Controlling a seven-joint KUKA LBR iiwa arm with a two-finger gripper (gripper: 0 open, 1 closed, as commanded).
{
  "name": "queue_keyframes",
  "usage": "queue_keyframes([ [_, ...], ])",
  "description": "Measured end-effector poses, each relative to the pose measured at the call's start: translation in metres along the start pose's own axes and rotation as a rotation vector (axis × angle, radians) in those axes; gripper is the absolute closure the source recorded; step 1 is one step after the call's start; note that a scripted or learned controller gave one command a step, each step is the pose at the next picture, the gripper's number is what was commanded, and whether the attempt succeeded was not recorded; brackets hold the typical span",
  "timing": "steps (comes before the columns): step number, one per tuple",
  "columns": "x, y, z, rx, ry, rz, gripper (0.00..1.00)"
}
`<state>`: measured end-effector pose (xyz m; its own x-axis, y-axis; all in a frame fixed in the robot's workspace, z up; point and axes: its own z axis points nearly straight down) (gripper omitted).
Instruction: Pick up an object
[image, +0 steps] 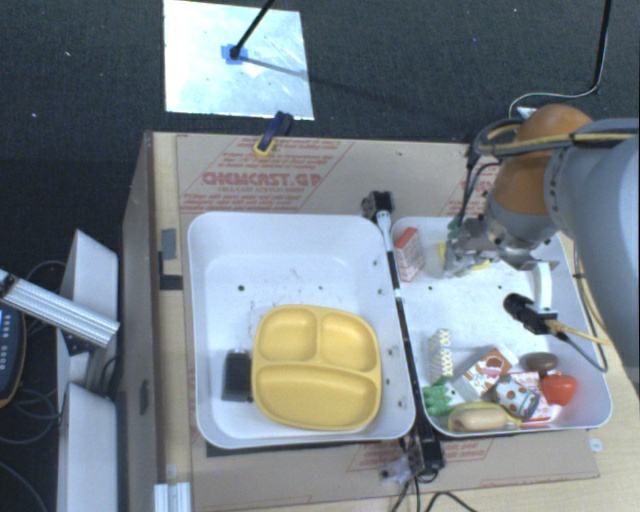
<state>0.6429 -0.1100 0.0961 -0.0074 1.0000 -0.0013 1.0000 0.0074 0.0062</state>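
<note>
- Toys (495, 390) crowd the right bin's (600, 405) near corner.
- Pincer (462, 252) hangs by the carton (407, 252); I can't tell its state.
- Carton may tip if nudged.

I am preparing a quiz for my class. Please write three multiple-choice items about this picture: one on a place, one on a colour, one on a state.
1. Where is the divided plate?
A. left bin
B. right bin
C. floor

2. What colour is it?
A. red
B. yellow
C. blue

3. How does the small carton stand?
A. flat in the left bin
B. on the plate
C. upright in the right bin, by the divider

Answers: 1 A, it lies in the left bin. 2 B, it is plainly yellow. 3 C, it stands beside the divider, near the claw.
</note>
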Motion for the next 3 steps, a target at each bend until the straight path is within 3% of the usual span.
queue_keyframes([
  [2,0.0,0.002,-0.022,-0.006,-0.001,-0.006,1.0],
  [3,-0.038,-0.004,-0.044,0.003,-0.001,0.006,1.0],
])
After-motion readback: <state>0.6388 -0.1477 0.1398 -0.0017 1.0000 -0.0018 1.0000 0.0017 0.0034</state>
